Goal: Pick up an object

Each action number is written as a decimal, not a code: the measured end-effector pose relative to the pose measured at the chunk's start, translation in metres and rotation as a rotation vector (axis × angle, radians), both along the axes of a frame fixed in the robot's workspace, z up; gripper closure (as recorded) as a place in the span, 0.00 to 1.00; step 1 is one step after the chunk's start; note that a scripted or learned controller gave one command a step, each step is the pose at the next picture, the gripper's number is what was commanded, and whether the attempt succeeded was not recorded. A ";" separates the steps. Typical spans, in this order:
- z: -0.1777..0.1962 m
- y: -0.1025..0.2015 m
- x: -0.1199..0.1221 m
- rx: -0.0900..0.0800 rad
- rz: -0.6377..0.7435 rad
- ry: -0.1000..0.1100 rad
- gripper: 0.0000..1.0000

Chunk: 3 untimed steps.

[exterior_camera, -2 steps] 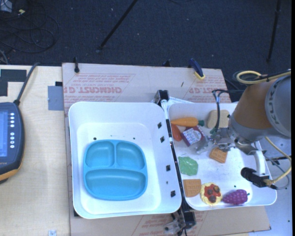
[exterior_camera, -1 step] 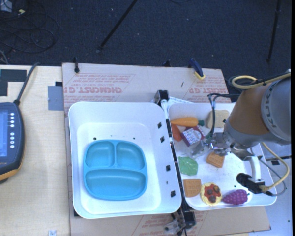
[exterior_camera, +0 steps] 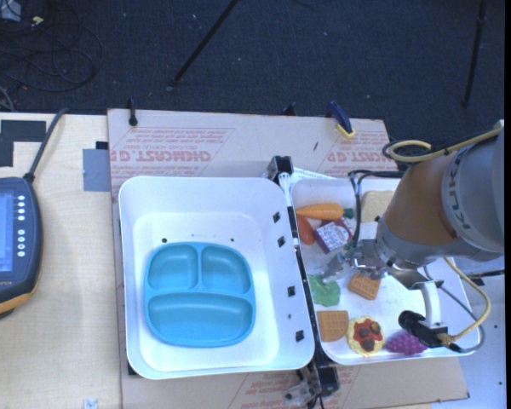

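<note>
Camera view, end effector (exterior_camera: 339, 267) seemingly over green toy (exterior_camera: 325, 291), right bin (exterior_camera: 460, 301)

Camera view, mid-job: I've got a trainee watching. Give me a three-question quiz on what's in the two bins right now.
1. True or false: the blue divided plate lies in the left bin.
2. Which bin is the gripper over?
A. the left bin
B. the right bin
C. neither, it is over the cardboard
3. Fill in: along the right bin's near edge, the purple grapes lie to the ____ of the small pizza, as the view shows them.

Key: 1 true. 2 B. 3 right.
</note>
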State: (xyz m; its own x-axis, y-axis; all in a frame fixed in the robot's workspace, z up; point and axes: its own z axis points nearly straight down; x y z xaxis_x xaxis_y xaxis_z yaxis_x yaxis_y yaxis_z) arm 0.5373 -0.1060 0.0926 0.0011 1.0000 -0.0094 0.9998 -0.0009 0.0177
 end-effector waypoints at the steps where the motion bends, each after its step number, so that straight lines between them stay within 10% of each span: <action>1: 0.000 0.006 -0.019 0.000 -0.004 -0.004 0.00; 2: -0.001 -0.004 -0.035 0.006 0.002 0.002 0.00; 3: 0.009 -0.007 -0.034 0.005 -0.005 0.002 1.00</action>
State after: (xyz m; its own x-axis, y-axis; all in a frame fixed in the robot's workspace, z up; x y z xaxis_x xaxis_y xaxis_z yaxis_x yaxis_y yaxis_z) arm 0.5034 -0.1129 0.1020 0.0064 1.0000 -0.0048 0.9999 -0.0064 0.0160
